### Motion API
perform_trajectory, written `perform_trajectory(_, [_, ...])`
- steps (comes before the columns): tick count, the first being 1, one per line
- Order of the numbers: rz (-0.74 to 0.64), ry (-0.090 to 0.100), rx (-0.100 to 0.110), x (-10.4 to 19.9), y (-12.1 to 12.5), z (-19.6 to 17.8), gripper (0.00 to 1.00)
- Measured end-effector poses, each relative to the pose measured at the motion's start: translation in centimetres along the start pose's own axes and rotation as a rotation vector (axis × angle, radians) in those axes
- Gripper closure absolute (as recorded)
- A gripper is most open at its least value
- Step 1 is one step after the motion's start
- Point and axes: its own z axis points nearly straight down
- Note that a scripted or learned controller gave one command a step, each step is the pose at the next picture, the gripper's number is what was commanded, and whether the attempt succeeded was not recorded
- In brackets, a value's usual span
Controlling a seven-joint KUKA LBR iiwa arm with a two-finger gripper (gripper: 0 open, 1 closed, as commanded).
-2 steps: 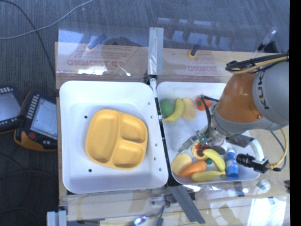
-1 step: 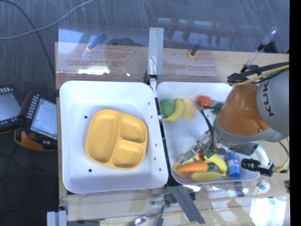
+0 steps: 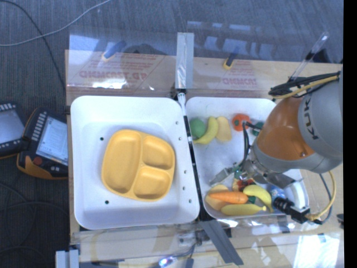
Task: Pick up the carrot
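Observation:
The carrot (image 3: 227,197) is orange and lies flat near the front edge of the right bin (image 3: 223,108), among yellow toy fruits. My gripper (image 3: 230,178) hangs just above and behind it, low over the front of the bin. Its fingers (image 3: 219,176) look spread, so it is open with nothing between them. The arm's orange band and grey wrist cover the right part of the bin.
A yellow banana-like piece (image 3: 243,209) lies in front of the carrot and another yellow fruit (image 3: 257,192) to its right. At the back of the right bin sit a green item (image 3: 197,128), a banana (image 3: 210,132) and a red tomato (image 3: 241,120). A yellow divided plate (image 3: 139,163) rests in the left bin (image 3: 83,149).

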Motion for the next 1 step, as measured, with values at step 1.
perform_trajectory(1, [0.276,0.007,0.01,-2.37,-1.05,0.13,0.0])
